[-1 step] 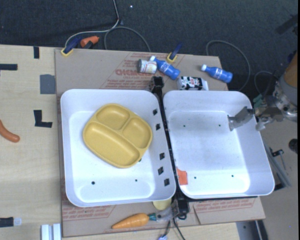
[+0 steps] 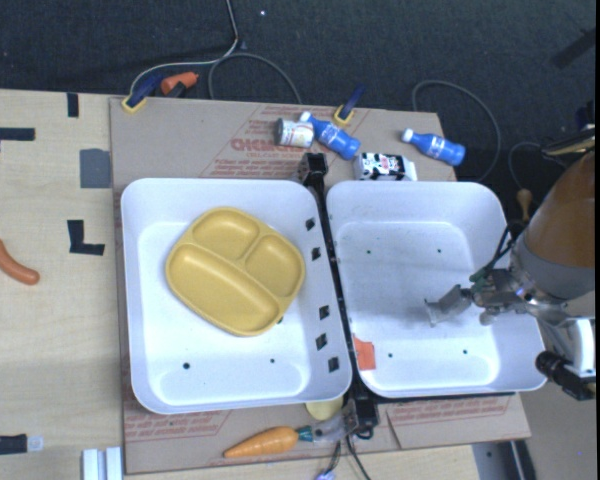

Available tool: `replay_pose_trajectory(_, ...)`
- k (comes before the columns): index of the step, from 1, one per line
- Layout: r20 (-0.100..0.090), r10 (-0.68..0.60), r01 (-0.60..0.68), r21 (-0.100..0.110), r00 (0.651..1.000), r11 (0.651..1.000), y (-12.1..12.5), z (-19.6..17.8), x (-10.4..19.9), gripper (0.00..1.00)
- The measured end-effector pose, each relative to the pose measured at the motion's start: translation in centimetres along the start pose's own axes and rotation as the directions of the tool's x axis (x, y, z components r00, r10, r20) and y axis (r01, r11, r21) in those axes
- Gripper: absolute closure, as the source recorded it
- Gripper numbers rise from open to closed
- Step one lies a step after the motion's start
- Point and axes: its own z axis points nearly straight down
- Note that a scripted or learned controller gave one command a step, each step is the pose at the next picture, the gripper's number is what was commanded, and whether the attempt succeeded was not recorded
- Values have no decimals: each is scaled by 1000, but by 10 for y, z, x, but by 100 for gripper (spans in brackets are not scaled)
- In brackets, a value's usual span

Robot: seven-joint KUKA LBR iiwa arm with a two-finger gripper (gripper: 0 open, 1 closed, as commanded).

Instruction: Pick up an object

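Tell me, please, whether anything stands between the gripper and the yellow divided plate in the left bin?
Yes. The gripper is low inside the right bin, while the yellow divided plate lies in the left bin. The two bins' adjoining walls, with black clips along them, run between them; the gripper would probably need to lift over these.

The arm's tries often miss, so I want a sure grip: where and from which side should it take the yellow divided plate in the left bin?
Grip the raised outer rim of the yellow divided plate, probably its right edge, coming down from above. It lies flat in the left bin, too broad to span; that edge faces the gripper.
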Motion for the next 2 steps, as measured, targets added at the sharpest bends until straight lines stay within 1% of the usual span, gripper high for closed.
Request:
replay_pose_trajectory(1, 0, -10, 10, -8, 1000, 1000, 48, 62, 75, 0)
replay_pose_trajectory(2, 5, -7, 7, -20, 1000, 1000, 122, 38, 88, 0)
